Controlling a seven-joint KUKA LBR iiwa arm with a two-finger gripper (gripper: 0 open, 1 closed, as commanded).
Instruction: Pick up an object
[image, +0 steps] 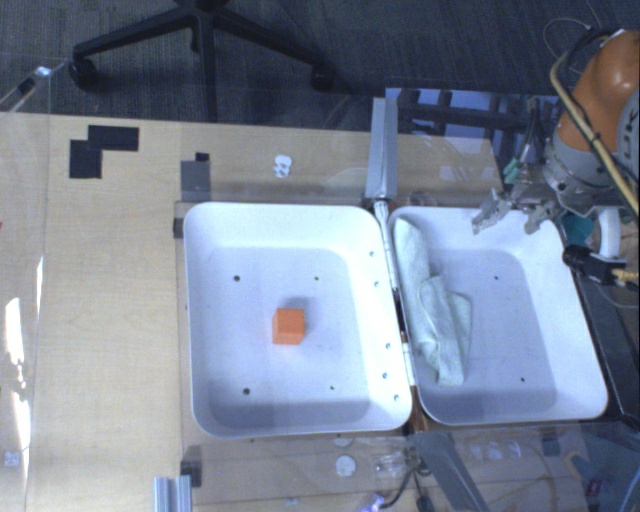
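A small orange cube rests on the floor of the left bin, near its middle. A crumpled white cloth lies in the right bin, stretched along its left wall. My gripper hangs over the far edge of the right bin, well right of the cloth and far from the cube. Its two fingers are spread open, with nothing between them.
A metal divider rises at the back between the bins. The arm's orange band and cables crowd the upper right corner. Light wooden bench top extends to the left of the bins.
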